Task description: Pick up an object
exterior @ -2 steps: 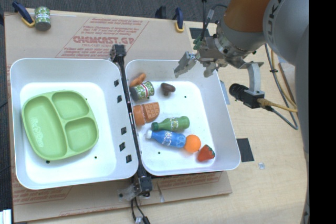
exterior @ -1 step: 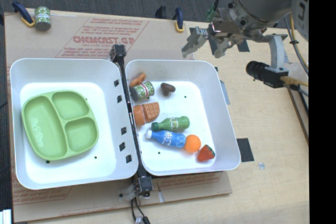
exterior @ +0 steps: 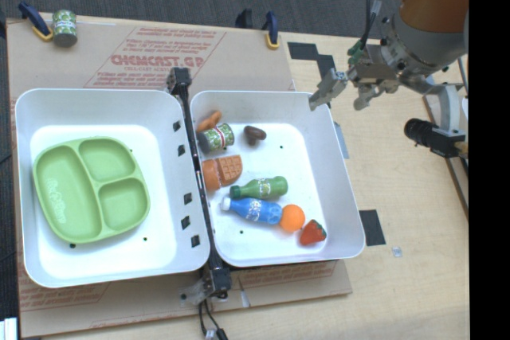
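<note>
Objects are lying in the right bin (exterior: 339, 171): can (exterior: 216, 138), waffle (exterior: 221, 170), green bottle (exterior: 260, 188), blue bottle (exterior: 253, 209), orange (exterior: 292, 216), strawberry (exterior: 313, 232). Left, we are seeing a green tray (exterior: 90, 189). Our gripper (exterior: 345, 92) is hovering spread and gripping nothing over the bin's far right corner.

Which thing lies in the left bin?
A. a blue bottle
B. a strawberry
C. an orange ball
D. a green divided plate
D: the green divided plate lies alone in the left bin, while the blue bottle, the orange ball and the strawberry all lie in the right bin.
</note>
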{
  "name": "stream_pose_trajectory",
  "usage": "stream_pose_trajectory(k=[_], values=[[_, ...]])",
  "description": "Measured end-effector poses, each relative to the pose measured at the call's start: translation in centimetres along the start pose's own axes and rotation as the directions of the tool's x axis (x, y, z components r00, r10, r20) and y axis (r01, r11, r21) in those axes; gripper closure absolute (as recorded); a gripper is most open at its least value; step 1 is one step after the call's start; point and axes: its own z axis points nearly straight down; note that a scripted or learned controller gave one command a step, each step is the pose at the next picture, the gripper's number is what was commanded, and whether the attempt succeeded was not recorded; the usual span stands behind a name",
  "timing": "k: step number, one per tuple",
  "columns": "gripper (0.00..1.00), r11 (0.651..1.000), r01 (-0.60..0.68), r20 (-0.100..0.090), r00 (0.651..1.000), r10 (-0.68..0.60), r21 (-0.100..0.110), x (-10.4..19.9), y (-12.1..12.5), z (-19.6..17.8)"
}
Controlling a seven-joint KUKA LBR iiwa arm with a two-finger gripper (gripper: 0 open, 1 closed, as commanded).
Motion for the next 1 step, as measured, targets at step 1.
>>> stream_pose_trajectory(k=[1], values=[[0.0,1.0,0.001,-0.001,1.0,-0.001,0.001,-2.58,3.97,11.71]])
